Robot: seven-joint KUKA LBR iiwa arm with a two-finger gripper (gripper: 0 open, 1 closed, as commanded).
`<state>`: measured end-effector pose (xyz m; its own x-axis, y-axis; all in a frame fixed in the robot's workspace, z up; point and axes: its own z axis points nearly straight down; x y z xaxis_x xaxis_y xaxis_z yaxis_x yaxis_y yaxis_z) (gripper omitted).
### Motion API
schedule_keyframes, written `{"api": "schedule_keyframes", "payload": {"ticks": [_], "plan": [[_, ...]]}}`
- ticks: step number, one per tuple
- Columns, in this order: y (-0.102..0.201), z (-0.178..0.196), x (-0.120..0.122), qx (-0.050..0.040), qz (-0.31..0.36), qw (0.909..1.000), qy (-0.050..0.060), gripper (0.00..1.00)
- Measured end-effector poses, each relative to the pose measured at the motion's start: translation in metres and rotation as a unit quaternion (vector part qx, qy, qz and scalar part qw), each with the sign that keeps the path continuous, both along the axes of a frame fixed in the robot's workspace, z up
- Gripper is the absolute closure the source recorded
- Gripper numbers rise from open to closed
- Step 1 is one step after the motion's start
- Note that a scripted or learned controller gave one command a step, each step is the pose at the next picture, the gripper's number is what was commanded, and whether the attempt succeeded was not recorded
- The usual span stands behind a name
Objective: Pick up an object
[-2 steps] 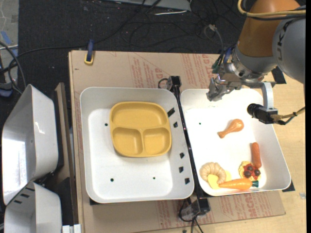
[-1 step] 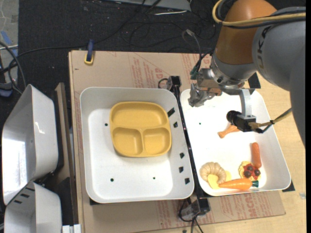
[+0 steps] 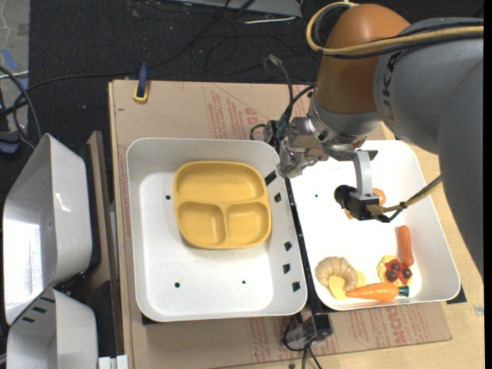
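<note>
My gripper (image 3: 292, 158) hangs low over the upper left corner of the right bin (image 3: 323, 183), close to the wall shared with the left bin. Nothing shows in its grasp. In the right bin, a pale croissant (image 3: 336, 270) lies at the front, with an orange carrot (image 3: 374, 290) beside it. A yellow piece topped with dark berries (image 3: 395, 270) sits at the front right, and a red sausage (image 3: 404, 244) lies just behind it. A small orange thing (image 3: 375, 197) shows mid-bin, partly hidden by the robot's wrist hardware.
The left bin (image 3: 154, 267) holds a yellow three-compartment plate (image 3: 223, 204) in its upper middle. The bulky grey arm (image 3: 430, 75) covers the right bin's upper right. Cables and a yellow-handled tool (image 3: 141, 91) lie on the bench behind the bins.
</note>
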<state>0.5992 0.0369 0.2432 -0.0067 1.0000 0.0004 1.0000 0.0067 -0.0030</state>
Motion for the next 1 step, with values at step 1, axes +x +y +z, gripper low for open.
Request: {"api": "schedule_keyframes", "payload": {"ticks": [1], "plan": [[0.0597, 0.0, -0.0171, 0.0002, 0.001, 1.0, 0.0, 1.0]]}}
